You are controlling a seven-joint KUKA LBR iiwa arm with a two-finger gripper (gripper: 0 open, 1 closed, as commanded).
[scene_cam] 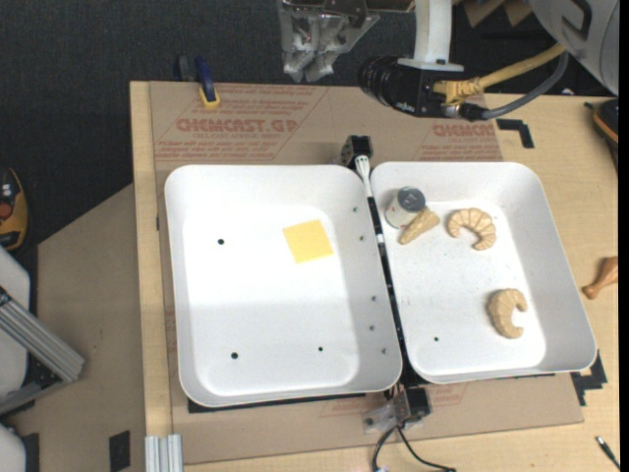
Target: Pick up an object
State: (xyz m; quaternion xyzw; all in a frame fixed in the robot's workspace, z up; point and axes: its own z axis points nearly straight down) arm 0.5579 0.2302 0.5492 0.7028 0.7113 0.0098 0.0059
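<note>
A flat yellow square (308,241) lies in the left white bin (197,362). The right white bin (560,293) holds a small grey round piece (410,202), a tan cone-like pastry (420,226) touching it, a curled croissant (473,226) to its right and another croissant (508,313) nearer the front. My gripper (313,55) hangs high above the bench's far edge, behind the left bin and well away from every object. Nothing is visible in it.
A blue and yellow clamp (206,85) sits on the board's far left edge. Black clips join the bins at the back (356,150) and the front (405,406). An orange object (600,281) lies off the right bin's side.
</note>
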